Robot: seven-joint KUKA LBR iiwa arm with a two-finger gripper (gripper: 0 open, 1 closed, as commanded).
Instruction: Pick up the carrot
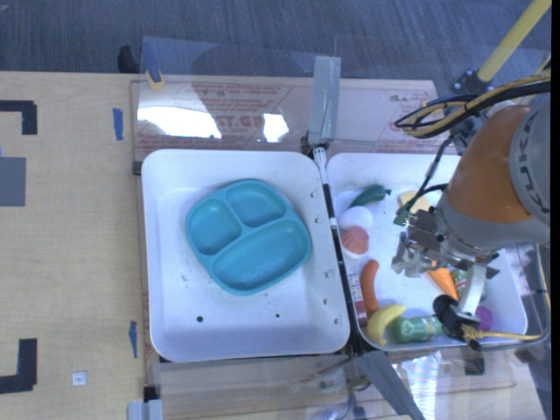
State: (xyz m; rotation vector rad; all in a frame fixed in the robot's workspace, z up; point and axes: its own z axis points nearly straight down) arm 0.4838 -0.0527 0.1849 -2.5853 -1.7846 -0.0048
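We see the right bin (516, 318) crowded: a red sausage (370, 285), a banana (383, 319) and a green bottle (418, 327) line its near left corner, leaving little room between them. The carrot (444, 280) lies just right of these, partly under the arm's wrist (437, 248), with cables (477, 326) draped nearby. In the left bin (157, 261), a blue divided plate (248, 234) fills the middle; open floor remains along its near and left edges.

Bright even overhead light, white glare on clear panel (214, 122), soft shadows, slightly soft focus
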